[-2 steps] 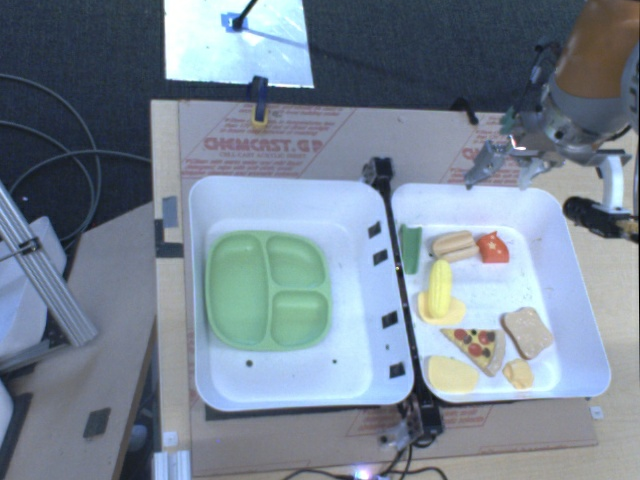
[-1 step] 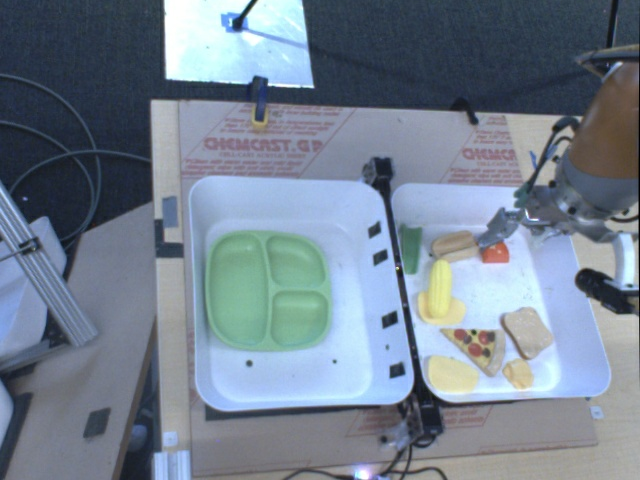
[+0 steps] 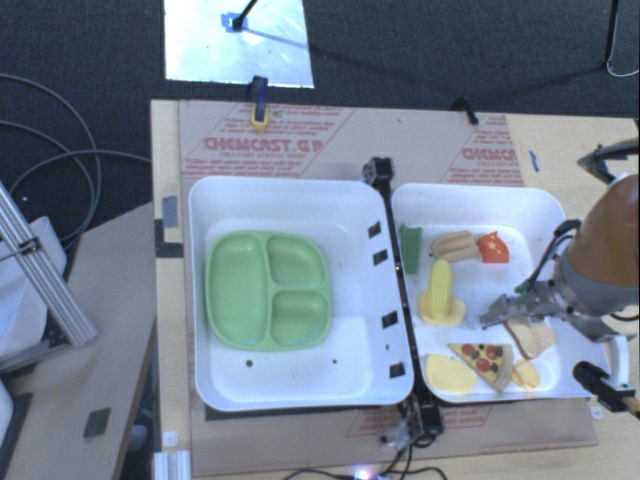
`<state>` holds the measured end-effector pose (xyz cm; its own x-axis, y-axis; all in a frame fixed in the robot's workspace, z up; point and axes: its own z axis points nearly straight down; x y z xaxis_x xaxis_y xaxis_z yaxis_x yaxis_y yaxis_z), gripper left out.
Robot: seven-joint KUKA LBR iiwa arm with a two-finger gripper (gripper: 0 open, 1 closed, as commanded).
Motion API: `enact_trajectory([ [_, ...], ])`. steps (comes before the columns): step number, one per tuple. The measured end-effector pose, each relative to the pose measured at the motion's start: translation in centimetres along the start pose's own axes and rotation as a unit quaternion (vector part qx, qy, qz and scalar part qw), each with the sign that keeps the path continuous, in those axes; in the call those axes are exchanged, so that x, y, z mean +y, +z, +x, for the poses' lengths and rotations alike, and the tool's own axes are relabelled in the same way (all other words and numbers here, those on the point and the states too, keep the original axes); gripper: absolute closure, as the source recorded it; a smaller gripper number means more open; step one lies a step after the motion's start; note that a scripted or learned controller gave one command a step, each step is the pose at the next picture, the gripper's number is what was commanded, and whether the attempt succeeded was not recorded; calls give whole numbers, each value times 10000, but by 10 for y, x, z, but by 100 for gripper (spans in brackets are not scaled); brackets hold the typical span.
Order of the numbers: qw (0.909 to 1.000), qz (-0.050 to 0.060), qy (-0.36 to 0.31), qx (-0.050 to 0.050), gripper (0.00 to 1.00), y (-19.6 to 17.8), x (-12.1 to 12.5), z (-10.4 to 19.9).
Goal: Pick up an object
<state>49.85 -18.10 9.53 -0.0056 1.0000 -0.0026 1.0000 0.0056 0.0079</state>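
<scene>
Table [image 3: 330, 133]: I see a cardboard-covered surface carrying two white bins side by side.
Left bin [image 3: 290, 203]: holds a green divided plate [image 3: 268, 290], lying flat.
Right bin [image 3: 540, 213]: holds the toy food and the arm's working end.
Arm [image 3: 612, 253]: I see it entering from the right, orange band above the wrist.
Jaws [image 3: 515, 308]: low over the right bin's right half, tips pointing left; I cannot tell whether they are apart or together.
Bread slice [image 3: 530, 336]: just below the jaws, touching or nearly so; contact unclear.
Corn cob [image 3: 440, 290]: left of the jaws, apart from them; long axis runs toward the bin's far wall.
Pizza slice [image 3: 484, 358]: below-left of the jaws, long axis left to right.
Hot dog [image 3: 453, 245]: near the far wall, lying left to right.
Red piece [image 3: 493, 249]: just right of the hot dog.
</scene>
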Motion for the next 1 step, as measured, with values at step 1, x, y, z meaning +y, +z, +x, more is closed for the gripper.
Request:
enact_trajectory([
  [1, 10000, 23, 30, 1, 0, -12, -12, -27],
])
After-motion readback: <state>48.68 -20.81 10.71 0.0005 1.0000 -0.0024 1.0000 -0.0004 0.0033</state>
